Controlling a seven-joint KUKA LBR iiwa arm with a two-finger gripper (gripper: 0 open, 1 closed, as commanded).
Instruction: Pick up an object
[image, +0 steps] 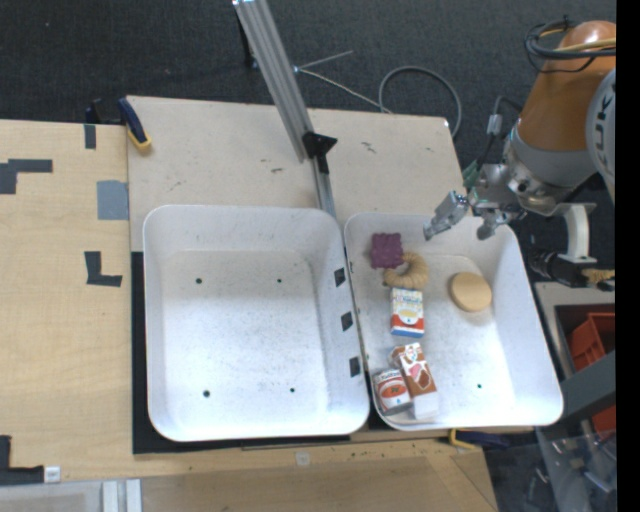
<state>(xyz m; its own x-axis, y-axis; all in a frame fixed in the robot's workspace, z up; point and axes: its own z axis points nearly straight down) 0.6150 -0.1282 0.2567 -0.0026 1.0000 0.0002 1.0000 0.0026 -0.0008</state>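
Bins sit side by side on the bench, and we take the right bin (520, 330) as our landmark; the left bin (240, 320) touches its left wall. Inside the right bin we see a purple block (386, 249) near the far left corner, a tan curled piece (408, 270) touching the block's near edge, and a round tan bun (470, 292) to their right, apart from them. Nearer us along the bin's left side lies a small white carton (406, 311) with red and blue print, its long axis running from the far wall toward the near wall. Close to the near left corner lie a red and white carton (415, 378), long axis the same way but slightly tilted, and a small can (391, 390) touching its left side. We cannot read any label. The gripper (462, 216) hangs over the bin's far rim, fingers parted and grasping nothing.
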